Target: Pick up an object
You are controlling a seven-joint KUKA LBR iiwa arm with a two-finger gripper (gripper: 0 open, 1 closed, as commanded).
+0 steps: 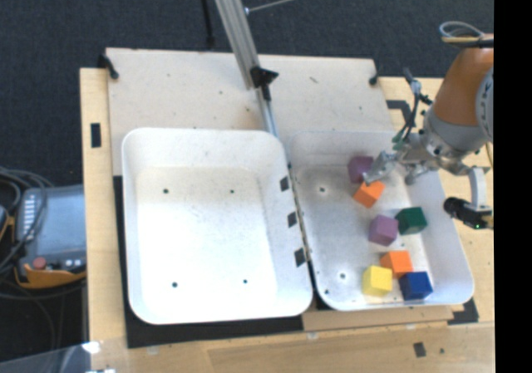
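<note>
Two white bins sit side by side on the table, which stands on dark carpet with a slanted metal rail crossing above it. Taking the right bin as landmark, the left bin lies just beside it. The arm reaches in over the right bin's far right rim. Its gripper hangs low inside that bin, close over an orange cube with a purple cube just beside; whether it is clenched or released cannot be told.

The step looks like the descent to grasp, nothing lifted yet. Next, it seems, the gripper must settle squarely on one cube without nudging its neighbour. Toward the right bin's near edge lie another purple cube, a green one, and orange, yellow and blue cubes clustered together.
</note>
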